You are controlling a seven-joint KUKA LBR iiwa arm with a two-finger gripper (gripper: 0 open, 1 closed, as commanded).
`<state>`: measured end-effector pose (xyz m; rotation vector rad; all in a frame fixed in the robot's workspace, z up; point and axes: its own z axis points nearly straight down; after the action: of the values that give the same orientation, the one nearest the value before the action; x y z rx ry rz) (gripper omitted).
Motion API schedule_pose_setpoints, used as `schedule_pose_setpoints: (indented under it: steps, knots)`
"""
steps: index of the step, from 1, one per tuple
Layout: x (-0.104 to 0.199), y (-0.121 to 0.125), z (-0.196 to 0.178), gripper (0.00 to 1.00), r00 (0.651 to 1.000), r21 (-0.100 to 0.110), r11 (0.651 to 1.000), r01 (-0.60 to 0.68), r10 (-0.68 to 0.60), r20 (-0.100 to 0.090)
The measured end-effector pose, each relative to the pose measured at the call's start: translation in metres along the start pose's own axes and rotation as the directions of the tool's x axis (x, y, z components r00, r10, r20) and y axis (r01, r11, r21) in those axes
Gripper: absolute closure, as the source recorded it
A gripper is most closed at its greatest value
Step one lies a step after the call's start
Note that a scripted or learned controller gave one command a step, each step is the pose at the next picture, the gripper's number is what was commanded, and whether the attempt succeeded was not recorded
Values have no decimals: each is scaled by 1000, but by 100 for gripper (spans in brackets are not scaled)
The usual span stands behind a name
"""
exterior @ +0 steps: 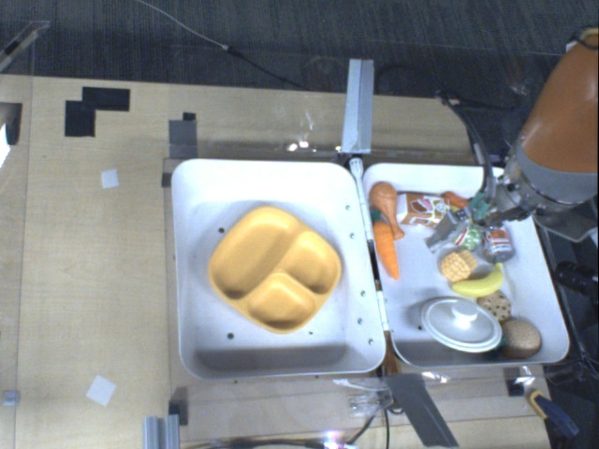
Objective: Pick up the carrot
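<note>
Tapered smooth orange carrot, lying flat

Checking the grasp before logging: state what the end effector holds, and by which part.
Cannot be told. The end effector sits low in the right bin among small items; the carrot lies apart by the bin's left wall, untouched.
</note>
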<state>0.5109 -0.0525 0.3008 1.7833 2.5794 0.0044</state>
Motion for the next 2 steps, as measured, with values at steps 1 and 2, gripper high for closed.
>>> schedule_pose_setpoints:
  steps: [1, 2]
  knots:
    - [37, 47, 95, 0, 987, 7, 987, -161, 161, -3]
    - [-16, 59, 117, 0, 910, 4, 910, -415, 415, 0]
